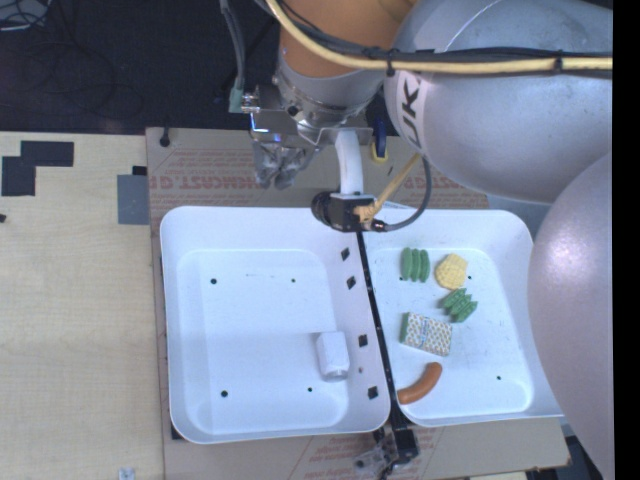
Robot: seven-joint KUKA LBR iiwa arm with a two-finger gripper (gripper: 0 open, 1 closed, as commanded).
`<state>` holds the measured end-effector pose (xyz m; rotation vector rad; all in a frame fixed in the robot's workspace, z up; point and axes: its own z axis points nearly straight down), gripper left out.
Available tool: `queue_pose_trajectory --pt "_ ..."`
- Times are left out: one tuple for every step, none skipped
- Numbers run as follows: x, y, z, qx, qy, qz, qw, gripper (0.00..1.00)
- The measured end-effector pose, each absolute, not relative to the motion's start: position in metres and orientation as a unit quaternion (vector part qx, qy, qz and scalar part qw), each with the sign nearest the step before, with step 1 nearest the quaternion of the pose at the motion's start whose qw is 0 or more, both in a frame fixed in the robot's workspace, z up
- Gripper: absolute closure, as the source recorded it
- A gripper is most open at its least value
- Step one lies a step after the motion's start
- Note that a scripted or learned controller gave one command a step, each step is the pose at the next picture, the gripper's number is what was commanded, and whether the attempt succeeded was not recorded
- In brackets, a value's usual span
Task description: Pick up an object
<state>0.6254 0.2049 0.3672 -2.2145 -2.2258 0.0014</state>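
1. Gripper (278,166) hangs above the bench beyond the left bin's (190,268) far rim; its finger state cannot be told
2. White cup (332,354) lies in the left bin
3. Sausage (420,382), corn (451,269) and pea pods (415,264) lie in the right bin (510,368)

Pale wooden bench (70,308) under a dark backdrop, perhaps with cables (60,28).

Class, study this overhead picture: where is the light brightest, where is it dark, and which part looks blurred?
In the camera view, the two white bins are brightly lit and nearly washed out; the background above the bench is dark; the gripper looks blurred, while the sausage and the white cup are sharper.
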Motion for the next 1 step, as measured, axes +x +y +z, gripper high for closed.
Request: queue_pose_trajectory --pt "0.6249 0.2029 0.3766 -0.705 -0.709 0.0030 0.001 1.00"
